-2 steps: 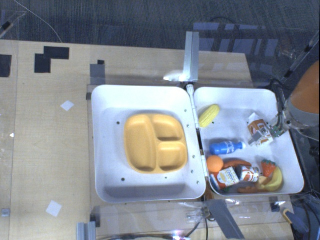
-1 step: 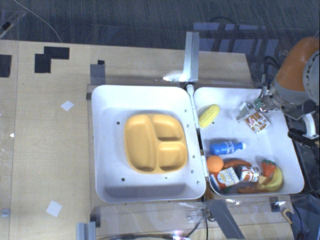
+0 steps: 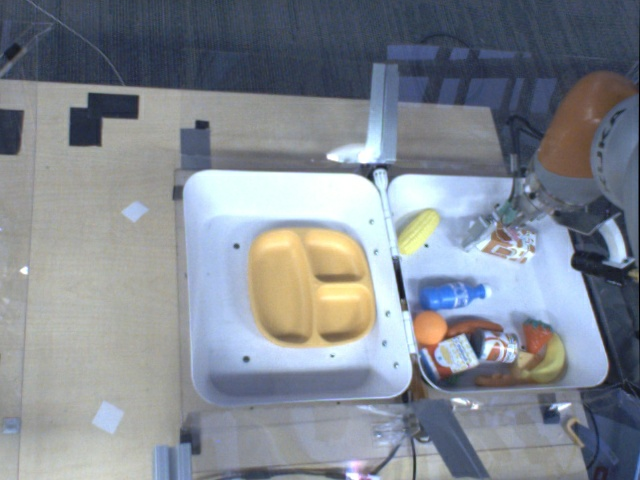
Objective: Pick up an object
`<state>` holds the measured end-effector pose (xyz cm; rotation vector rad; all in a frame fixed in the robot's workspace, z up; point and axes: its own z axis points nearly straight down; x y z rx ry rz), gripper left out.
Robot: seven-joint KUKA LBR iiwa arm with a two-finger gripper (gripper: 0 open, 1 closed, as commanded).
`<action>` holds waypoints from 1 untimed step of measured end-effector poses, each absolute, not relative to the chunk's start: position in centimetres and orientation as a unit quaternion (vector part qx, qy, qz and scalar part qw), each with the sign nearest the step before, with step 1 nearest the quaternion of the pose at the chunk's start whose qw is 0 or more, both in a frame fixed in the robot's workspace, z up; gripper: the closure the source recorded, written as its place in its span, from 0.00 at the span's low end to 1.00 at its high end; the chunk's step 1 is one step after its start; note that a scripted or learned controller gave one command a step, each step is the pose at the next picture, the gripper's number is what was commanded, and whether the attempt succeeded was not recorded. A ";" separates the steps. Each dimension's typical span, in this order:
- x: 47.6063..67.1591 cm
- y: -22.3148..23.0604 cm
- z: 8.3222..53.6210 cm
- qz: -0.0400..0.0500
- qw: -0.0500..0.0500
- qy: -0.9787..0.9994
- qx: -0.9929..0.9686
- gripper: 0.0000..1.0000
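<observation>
Several pieces crowded at the near end of the right bin (image 3: 565, 288), orange (image 3: 430, 326) against bottle (image 3: 480, 350) against banana (image 3: 548, 360): risks dragging a neighbour or slipping off. Farther back, alone, a crinkled packet (image 3: 505, 238), likely to crumple or slide under a shallow pinch. Just beyond and touching it, the gripper (image 3: 519, 208), wrist pitched steeply down from the right; cannot tell whether parted or closed.
</observation>
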<state>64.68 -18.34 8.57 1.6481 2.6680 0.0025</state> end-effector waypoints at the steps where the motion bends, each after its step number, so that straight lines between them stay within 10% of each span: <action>1: 64.8 -18.2 9.5 0.001 0.005 0.852 0.523 1.00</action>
